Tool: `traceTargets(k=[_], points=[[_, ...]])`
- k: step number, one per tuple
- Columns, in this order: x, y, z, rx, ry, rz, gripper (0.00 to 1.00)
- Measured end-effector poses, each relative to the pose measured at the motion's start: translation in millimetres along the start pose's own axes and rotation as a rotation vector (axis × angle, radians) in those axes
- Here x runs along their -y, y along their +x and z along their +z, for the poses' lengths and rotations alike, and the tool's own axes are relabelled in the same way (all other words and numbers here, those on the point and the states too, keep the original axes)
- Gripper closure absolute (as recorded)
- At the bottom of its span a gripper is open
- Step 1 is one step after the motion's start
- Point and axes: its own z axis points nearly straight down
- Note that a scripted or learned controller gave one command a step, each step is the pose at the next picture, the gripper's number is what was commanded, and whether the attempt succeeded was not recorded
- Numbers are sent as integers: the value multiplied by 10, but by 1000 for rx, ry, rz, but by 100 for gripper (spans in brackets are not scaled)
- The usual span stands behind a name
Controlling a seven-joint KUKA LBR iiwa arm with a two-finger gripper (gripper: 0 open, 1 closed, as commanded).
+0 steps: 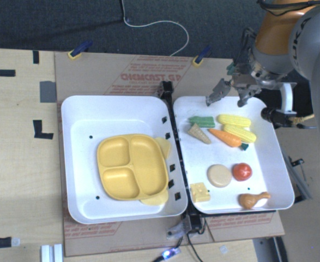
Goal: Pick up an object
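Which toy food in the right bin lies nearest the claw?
The corn, the yellow cob at the bin's far edge, just below the claw. The carrot and tomato lie farther down.

Yellow divided tray [132,165] in left bin [75,113]; white cable [160,23] behind.

Smooth, glossy white plastic for both bins [75,146]. Matt yellow plastic for the sectioned tray [131,165]. Shiny moulded plastic for the toy tomato [242,171], carrot [225,137] and corn cobs [234,121]. Rough brown printed cardboard [132,75] underneath. Pale, wood-look bench top [18,162]. Glossy orange band [282,15] on the arm.
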Motion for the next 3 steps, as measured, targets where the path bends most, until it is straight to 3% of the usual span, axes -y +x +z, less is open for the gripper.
traceTargets(k=[1, 3], points=[[-22, 0, -85, 2, -13, -2, 0], [-147, -40, 922, 3, -8, -3, 0]])
